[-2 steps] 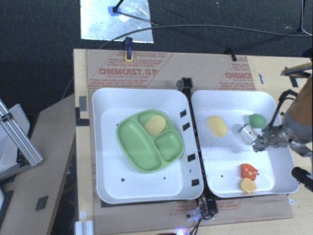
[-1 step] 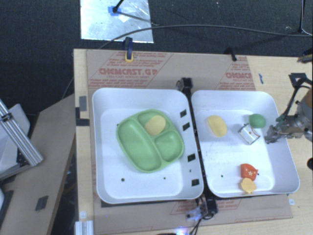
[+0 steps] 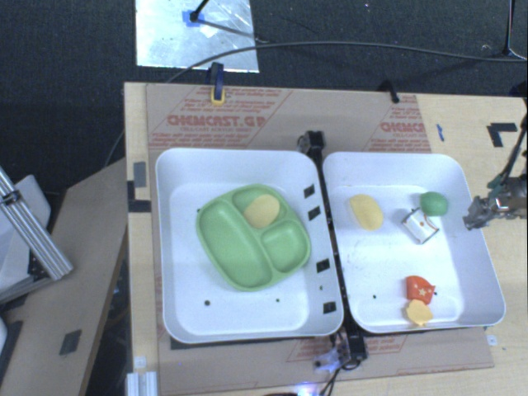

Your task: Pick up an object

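Note:
The right bin (image 3: pixel 462 180) holds a pale yellow oval object (image 3: pixel 366 212), a green ball (image 3: pixel 434 204), a small silver-white block (image 3: pixel 420 225), a red object with a star (image 3: pixel 419 288) and a small yellow piece (image 3: pixel 418 312) touching it. The gripper (image 3: pixel 481 214) hangs at the far right, just past the right bin's right rim, level with the green ball. Nothing shows between its fingers.
The left bin (image 3: pixel 177 180) carries a green divided plate (image 3: pixel 239 250) with a yellow object (image 3: pixel 262 211) in its upper compartment. Black clips (image 3: pixel 320 239) run along the seam between the bins. The bins sit on a brown board (image 3: pixel 247 114).

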Motion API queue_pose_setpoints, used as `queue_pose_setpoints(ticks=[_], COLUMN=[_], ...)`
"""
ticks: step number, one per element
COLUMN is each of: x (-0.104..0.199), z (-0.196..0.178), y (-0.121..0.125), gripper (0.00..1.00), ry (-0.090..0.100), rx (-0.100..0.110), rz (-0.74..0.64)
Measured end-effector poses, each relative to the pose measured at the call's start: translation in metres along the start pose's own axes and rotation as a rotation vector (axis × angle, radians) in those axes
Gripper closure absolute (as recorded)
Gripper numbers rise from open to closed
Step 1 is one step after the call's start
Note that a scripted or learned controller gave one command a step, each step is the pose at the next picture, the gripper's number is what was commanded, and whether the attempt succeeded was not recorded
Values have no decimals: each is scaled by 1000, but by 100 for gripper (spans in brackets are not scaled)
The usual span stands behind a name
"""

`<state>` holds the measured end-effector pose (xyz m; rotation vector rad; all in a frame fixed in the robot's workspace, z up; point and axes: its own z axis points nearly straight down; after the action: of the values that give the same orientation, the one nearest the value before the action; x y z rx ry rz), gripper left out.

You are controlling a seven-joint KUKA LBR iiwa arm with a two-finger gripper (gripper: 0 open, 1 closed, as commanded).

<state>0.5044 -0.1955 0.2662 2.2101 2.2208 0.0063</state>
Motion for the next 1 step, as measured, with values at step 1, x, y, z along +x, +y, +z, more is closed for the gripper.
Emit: queue_pose_setpoints(ticks=[1], x=[0], z=[-2], y=[1], gripper=[100], ry=[2], rx=[5], rz=[0])
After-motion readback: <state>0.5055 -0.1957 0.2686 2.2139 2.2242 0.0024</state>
